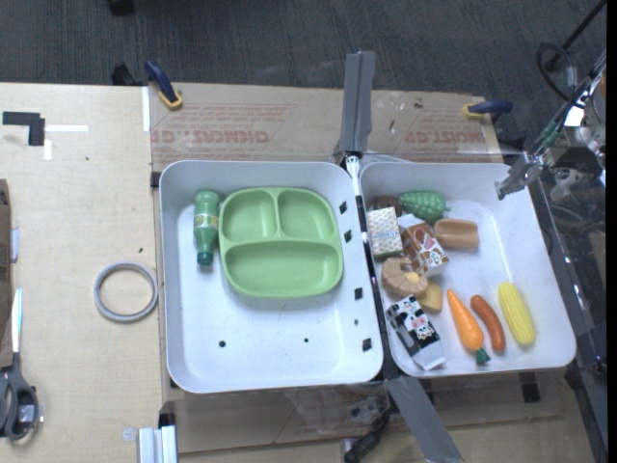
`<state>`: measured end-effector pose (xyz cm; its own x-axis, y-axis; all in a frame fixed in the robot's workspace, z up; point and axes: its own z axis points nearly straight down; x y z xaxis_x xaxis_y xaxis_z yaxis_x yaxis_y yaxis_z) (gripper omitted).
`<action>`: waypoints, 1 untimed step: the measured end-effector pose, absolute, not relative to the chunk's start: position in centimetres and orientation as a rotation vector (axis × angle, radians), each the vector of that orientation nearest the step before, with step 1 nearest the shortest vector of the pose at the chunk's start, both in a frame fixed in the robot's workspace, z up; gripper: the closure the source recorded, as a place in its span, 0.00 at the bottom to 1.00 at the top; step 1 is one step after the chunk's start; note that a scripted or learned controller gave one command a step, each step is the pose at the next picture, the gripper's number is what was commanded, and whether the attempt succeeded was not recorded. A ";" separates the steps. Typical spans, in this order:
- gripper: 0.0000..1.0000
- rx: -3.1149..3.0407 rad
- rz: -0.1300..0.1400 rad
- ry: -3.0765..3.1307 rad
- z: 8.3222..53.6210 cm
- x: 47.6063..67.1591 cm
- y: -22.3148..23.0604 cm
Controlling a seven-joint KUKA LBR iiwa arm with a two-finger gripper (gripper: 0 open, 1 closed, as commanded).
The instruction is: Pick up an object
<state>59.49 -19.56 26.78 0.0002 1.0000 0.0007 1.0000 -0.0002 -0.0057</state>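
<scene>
The right bin holds several toy foods: a green bumpy vegetable, a brown bun, a patterned packet, a red-and-white packet, a tan pastry, a cow-print carton, a carrot, a red sausage and a yellow corn cob. In the left bin lie a green divided plate and a green bottle. My gripper is a blurred grey shape at the right bin's far right corner, above the rim and apart from all the objects.
A grey bar runs back from the wall between the bins. Blue-and-yellow clamps sit on the cardboard behind. On the bench to the left lie a tape ring and scissors.
</scene>
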 end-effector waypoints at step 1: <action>0.00 -2.235 0.006 -2.200 14.0 58.2 -16.4</action>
